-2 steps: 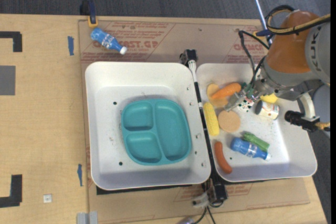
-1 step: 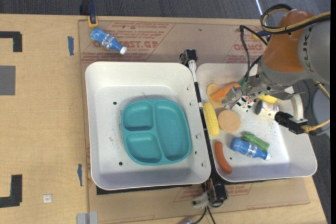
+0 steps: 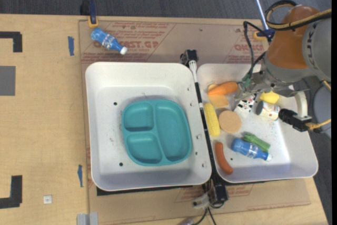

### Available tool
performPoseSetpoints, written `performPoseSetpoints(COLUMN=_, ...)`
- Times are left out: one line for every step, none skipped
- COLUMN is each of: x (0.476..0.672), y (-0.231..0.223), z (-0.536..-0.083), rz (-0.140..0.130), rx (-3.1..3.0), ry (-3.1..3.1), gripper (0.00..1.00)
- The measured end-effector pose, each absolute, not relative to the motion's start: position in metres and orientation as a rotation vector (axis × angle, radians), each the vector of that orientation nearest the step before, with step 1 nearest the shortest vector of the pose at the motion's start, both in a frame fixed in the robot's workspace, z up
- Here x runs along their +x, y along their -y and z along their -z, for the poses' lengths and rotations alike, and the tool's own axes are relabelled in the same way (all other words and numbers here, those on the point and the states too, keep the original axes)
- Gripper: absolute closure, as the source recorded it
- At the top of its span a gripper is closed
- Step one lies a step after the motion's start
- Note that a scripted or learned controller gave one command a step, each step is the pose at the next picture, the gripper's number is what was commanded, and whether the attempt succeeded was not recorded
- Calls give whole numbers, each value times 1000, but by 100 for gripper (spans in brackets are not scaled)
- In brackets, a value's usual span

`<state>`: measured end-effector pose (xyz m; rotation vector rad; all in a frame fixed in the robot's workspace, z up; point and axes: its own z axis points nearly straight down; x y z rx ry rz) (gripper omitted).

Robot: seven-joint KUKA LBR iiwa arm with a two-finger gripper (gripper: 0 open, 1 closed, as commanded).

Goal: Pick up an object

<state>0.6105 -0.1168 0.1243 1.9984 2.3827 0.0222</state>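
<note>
The arm (image 3: 295, 34) reaches in from the right and bends down over the far part of the right bin (image 3: 300, 166). Its gripper (image 3: 251, 93) sits low among the objects there, and the view does not make clear whether it is apart or together, or whether anything is caught in it.

Just left of the gripper lies a carrot (image 3: 223, 88); just right of it lies a yellow and white toy (image 3: 270, 104). Nearer the camera are an ear of corn (image 3: 211, 118) along the bin's left wall, a tan round disc (image 3: 230, 122), a blue bottle (image 3: 249, 148) touching a green piece (image 3: 257, 140), and a sausage (image 3: 223, 157).

The left bin (image 3: 100, 113) holds a teal divided plate (image 3: 156, 131). A second blue bottle (image 3: 107, 41) lies on the bench (image 3: 42, 129) beyond that bin.
</note>
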Motion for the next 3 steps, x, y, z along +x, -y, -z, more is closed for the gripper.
performPoseSetpoints(x=610, y=116, z=-123, rz=-21, rx=2000, ry=-2384, gripper=0)
performPoseSetpoints(x=611, y=140, z=-111, rz=-19, rx=1852, ry=-2498, gripper=0)
performPoseSetpoints(x=613, y=143, z=-124, rz=-21, rx=1846, ry=-2485, gripper=100)
